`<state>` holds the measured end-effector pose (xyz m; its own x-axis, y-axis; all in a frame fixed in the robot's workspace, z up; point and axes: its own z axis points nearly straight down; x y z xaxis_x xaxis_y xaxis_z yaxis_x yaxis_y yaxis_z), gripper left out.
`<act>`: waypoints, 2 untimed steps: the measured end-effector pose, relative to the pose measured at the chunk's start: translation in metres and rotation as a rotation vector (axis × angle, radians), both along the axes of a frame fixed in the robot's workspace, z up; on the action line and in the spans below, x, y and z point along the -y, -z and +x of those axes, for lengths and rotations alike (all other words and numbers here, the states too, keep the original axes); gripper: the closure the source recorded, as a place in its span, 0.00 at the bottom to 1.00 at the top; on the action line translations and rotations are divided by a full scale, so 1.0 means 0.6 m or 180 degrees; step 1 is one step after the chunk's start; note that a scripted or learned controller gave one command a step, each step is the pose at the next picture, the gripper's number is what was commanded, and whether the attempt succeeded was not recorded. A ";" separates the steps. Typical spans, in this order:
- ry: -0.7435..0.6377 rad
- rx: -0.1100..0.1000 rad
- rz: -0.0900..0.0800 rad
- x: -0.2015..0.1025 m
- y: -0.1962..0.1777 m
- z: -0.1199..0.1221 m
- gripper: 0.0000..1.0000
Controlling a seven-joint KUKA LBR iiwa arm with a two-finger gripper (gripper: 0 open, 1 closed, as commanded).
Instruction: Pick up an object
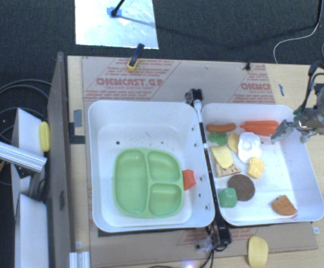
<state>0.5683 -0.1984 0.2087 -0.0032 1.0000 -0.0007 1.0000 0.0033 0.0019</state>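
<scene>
My gripper point(290, 137) hangs over the right bin's point(313, 188) far right part, open, with nothing between its fingers. Just to its left lies an orange carrot point(258, 127), with a brown sausage point(220, 128) further left. Below them sit a white fried egg point(249, 146), a yellow corn piece point(255, 167), a cheese wedge point(223, 157), a brown round cookie point(242, 187), a green piece point(227, 196) and an orange-brown pastry point(284, 205). The arm comes in from the right edge.
The left bin point(103, 149) holds a green divided plate point(148, 182) and a small red-orange block point(188, 178). A yellow object point(257, 250) lies on the bench in front of the right bin. Cables and a metal rail lie at far left.
</scene>
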 end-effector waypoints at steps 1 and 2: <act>0.0006 -0.0014 0.0012 -0.089 0.215 -0.088 0.00; -0.0008 -0.0013 0.0004 -0.036 0.204 0.126 0.00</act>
